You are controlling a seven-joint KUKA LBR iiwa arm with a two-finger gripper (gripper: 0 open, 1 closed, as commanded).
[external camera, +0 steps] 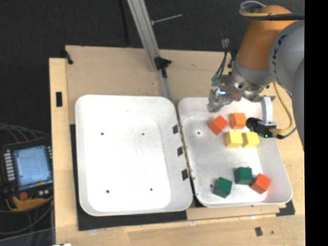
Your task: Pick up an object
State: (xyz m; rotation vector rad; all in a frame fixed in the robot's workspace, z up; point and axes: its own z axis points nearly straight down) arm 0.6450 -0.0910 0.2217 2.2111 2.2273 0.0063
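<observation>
From the overhead camera I see the gripper [217,100] above the right bin's [205,152] far end, near its back rim; I cannot tell how its jaws stand. Two orange blocks [219,124] and two yellow blocks [234,138] sit just beside it, two green blocks [222,186] and a red-orange block [260,183] nearer the front.

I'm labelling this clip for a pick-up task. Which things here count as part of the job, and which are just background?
Job:
gripper
orange blocks
yellow blocks
green blocks
right bin

Background:
left bin
handheld screen
metal pole
</observation>
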